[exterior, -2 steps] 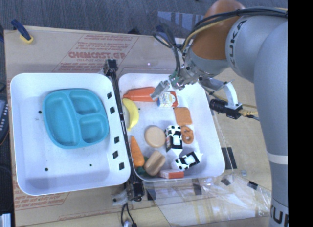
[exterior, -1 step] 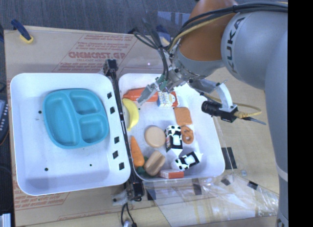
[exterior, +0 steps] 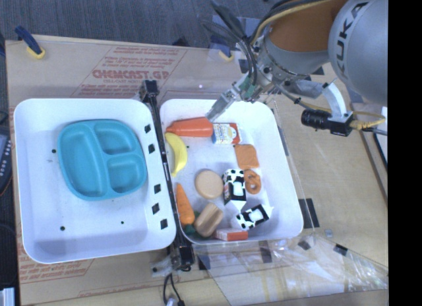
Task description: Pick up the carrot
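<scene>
The carrot [exterior: 184, 204] is a small orange tapered piece lying along the left wall of the right bin [exterior: 285, 186], near its front, between a banana and a bread roll. My gripper [exterior: 216, 111] hangs over the back edge of the right bin, its tip just above the right end of a long orange-red sausage-like piece [exterior: 190, 126]. It is well behind the carrot and apart from it. Nothing shows in its grasp.
The right bin also holds a banana [exterior: 177, 152], a small carton [exterior: 225, 133], an orange cracker [exterior: 246, 156], a pretzel [exterior: 252, 182], a round biscuit [exterior: 209, 184], a roll [exterior: 208, 219] and two black-and-white blocks [exterior: 235, 184]. The left bin [exterior: 33, 232] holds a blue divided plate [exterior: 102, 158].
</scene>
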Action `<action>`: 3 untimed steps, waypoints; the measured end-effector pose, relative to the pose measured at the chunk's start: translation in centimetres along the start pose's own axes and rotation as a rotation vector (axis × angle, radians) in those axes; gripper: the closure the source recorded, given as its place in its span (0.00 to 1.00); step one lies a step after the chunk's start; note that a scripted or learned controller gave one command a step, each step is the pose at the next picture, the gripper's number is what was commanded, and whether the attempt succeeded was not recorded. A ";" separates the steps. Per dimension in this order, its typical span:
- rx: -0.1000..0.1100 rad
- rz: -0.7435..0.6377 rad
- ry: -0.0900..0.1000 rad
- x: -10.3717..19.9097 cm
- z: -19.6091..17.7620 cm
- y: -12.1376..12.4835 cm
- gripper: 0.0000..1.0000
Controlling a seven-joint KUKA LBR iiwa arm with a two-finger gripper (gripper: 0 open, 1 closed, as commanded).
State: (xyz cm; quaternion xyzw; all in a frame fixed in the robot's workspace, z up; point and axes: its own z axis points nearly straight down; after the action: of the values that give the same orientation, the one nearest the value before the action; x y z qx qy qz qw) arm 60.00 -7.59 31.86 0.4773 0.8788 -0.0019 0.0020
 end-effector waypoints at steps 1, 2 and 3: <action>-0.001 -0.005 0.002 -1.7 -3.3 1.6 0.00; -0.001 -0.382 -0.003 -2.9 -9.1 2.0 0.00; -0.001 -0.390 -0.007 -2.9 -10.2 2.1 1.00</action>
State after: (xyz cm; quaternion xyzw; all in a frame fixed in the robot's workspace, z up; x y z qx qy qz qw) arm 63.35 -8.84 42.09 0.2979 0.9546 -0.0033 0.0047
